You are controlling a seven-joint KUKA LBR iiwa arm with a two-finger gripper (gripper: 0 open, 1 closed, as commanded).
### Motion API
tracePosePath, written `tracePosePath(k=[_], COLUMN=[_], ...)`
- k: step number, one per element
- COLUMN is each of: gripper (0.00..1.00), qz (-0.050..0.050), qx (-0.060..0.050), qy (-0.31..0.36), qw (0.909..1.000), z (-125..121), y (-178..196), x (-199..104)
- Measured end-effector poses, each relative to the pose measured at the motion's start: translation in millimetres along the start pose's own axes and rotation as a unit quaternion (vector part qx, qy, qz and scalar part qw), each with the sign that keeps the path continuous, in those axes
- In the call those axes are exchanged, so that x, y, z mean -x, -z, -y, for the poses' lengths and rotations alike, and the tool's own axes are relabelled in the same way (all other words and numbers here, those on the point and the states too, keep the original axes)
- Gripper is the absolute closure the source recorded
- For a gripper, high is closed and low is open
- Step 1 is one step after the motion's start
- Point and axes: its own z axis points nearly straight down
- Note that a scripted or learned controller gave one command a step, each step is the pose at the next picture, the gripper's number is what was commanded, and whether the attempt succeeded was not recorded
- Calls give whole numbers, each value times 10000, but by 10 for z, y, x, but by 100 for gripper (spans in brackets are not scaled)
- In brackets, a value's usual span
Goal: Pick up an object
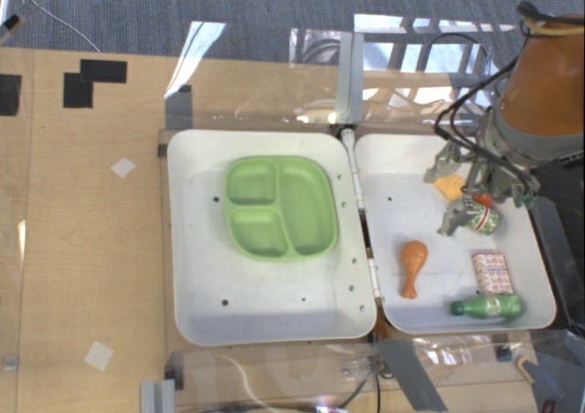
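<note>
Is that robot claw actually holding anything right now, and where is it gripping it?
Cannot be told. The gripper sits over a red-and-green item beside a yellow piece; no grip shows.

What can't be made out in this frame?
- Gripper fingers: too small and cluttered by cables in the camera view to read.
- Yellow item and red-green item: partly covered by the gripper, identity unclear.
- Box label: too small.
- Arm: cut off by the top and right edges.

A green three-compartment plastic plate (pixel 279 207) lies in the left white bin (pixel 196 301); the right white bin (pixel 393 297) holds an orange toy drumstick (pixel 412 266), with a green bottle (pixel 486 307) to its right.
</note>
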Motion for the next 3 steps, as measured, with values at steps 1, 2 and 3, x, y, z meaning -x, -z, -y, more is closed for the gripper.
tracePosePath(k=[1, 2, 3], gripper=[0, 100, 100], qz=[16, 65, 33], qx=[-5, -11, -9], qy=[-106, -74, 38], qw=[9999, 10000, 10000], z=[64, 52, -148], y=[-1343, -1211, -1415], x=[260, 292, 407])
